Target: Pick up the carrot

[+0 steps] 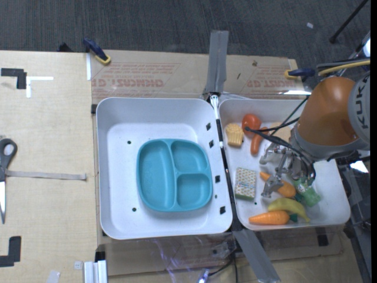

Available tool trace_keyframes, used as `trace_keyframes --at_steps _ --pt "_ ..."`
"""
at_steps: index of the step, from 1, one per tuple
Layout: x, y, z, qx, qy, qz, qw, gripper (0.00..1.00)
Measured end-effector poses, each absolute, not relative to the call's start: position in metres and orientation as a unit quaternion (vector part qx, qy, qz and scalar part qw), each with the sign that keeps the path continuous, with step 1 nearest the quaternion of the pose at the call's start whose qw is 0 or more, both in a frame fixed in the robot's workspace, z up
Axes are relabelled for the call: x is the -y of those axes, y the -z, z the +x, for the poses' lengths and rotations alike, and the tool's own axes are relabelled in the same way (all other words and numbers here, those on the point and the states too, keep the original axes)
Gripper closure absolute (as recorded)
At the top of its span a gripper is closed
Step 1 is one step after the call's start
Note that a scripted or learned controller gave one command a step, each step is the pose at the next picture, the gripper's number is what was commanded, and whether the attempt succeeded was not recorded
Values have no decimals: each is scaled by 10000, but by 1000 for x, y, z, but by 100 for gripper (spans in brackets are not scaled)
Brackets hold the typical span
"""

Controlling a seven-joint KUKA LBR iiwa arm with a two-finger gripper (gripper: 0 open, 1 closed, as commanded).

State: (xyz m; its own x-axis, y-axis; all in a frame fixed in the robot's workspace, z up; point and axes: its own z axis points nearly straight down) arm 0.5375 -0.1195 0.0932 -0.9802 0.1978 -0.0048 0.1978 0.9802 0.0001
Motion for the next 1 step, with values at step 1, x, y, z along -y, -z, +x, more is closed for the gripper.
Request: trace_keyframes --at_steps 1 --pt "126 -93 514 -9639 0 2664 19 0"
